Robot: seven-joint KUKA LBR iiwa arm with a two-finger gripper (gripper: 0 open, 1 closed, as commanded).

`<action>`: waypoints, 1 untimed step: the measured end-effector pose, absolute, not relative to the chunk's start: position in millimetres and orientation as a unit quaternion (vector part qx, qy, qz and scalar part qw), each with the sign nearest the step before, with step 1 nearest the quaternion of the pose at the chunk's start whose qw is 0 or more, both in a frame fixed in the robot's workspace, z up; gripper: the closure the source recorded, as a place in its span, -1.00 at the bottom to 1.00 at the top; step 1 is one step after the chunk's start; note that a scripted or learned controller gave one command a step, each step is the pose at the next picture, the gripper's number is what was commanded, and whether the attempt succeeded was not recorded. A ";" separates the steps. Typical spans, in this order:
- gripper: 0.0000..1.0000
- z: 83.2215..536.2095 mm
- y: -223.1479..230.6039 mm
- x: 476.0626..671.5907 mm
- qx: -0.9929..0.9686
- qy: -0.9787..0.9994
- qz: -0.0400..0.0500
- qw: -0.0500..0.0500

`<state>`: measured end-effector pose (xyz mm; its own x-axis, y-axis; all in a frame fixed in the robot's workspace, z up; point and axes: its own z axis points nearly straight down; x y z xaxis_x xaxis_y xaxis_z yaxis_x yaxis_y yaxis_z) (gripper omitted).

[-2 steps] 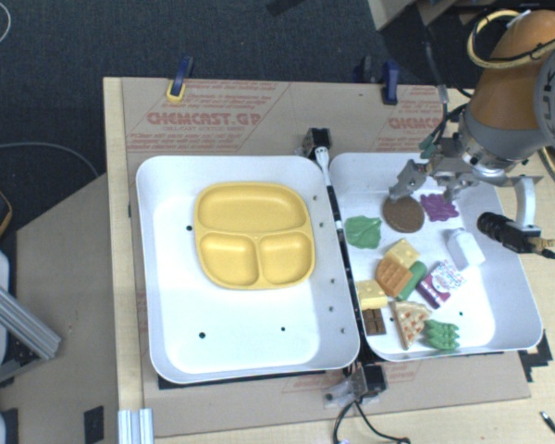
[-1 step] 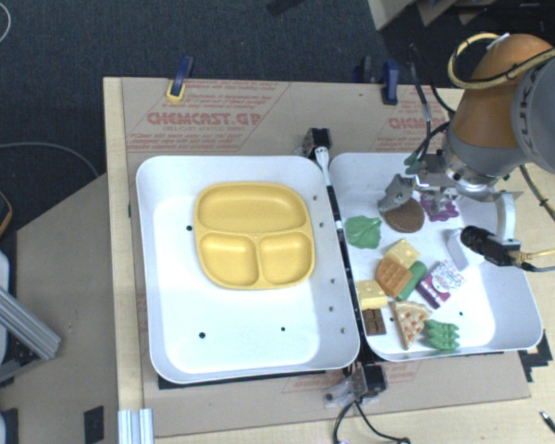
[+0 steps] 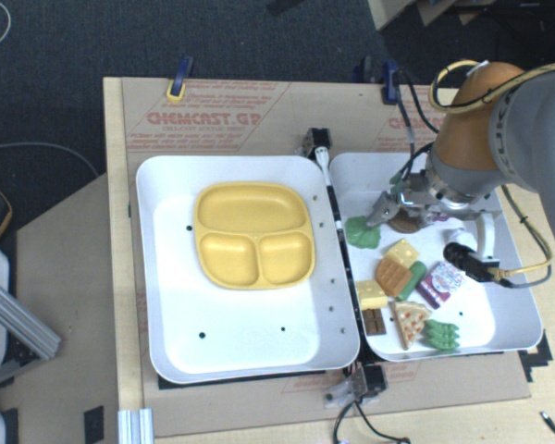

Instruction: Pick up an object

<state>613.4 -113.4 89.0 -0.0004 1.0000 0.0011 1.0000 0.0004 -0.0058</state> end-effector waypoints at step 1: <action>1.00 103.6 -114.2 615.4 -0.707 -0.707 -0.001 -0.001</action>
